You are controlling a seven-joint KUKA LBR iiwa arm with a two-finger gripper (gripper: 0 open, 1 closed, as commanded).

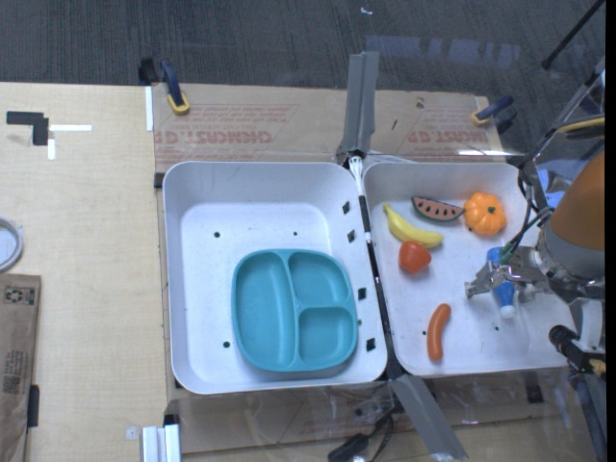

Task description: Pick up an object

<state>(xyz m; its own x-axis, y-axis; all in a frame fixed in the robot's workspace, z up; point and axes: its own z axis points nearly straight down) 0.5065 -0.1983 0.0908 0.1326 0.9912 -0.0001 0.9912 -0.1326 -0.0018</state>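
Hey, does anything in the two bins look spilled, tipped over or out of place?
Nothing stands out. The teal divided plate lies flat in the left bin. The banana, watermelon slice, orange pumpkin, tomato and sausage lie apart in the right bin.

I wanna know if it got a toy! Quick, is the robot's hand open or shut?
Gripper: low in the right bin; can't tell open or shut, or whether it holds anything.

Two shallow white bins, one teal three-compartment plastic tray, one yellow banana, one watermelon slice, one orange pumpkin, one red tomato, one orange-red sausage
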